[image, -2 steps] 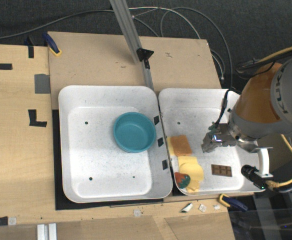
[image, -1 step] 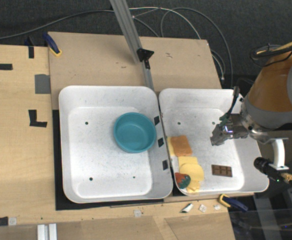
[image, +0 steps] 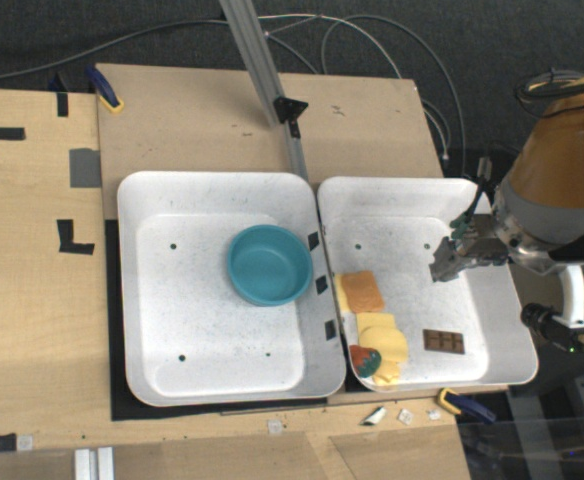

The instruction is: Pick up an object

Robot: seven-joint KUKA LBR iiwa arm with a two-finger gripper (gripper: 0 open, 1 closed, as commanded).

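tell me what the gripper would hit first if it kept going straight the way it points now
Probably the bare floor of the right bin: the gripper points down and left, short of the orange sponge. Depth is unclear.

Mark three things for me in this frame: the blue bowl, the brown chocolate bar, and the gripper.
blue bowl (image: pixel 269 264): camera view, on the bowl's inner floor, left bin.
brown chocolate bar (image: pixel 443 342): camera view, middle of its top face, right bin.
gripper (image: pixel 446 269): camera view, at its dark tip over the right bin.

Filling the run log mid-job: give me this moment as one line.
arm: over right bin | claw: above bin floor, nothing seen held | right bin: brown block, yellow-orange pile | left bin: teal bowl
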